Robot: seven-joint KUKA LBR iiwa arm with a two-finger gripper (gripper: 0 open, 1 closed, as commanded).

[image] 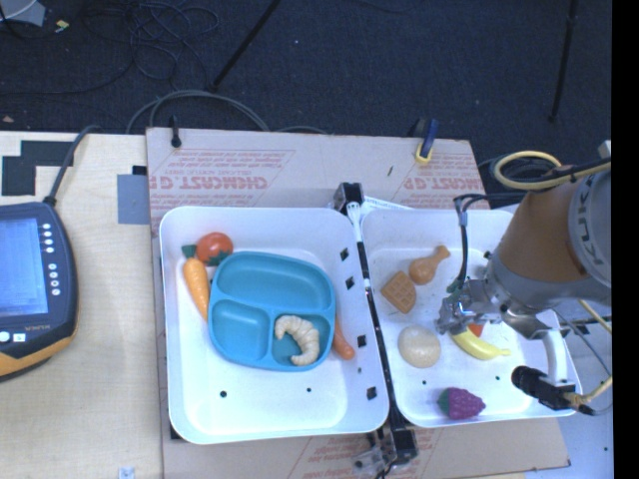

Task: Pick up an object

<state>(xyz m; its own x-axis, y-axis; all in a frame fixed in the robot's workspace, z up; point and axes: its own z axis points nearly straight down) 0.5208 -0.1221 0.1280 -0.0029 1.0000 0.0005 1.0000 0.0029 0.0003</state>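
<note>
Purple grapes (460, 403) sat at 5 o'clock; yellow banana (479, 344) just beside the tool (457, 314), arm bent over it, grip state unreadable.

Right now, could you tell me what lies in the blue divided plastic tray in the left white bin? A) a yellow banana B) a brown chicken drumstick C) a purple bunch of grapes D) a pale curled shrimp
D: the pale curled shrimp lies in a lower compartment of the blue divided tray; the other three lie in the right white bin.
</note>
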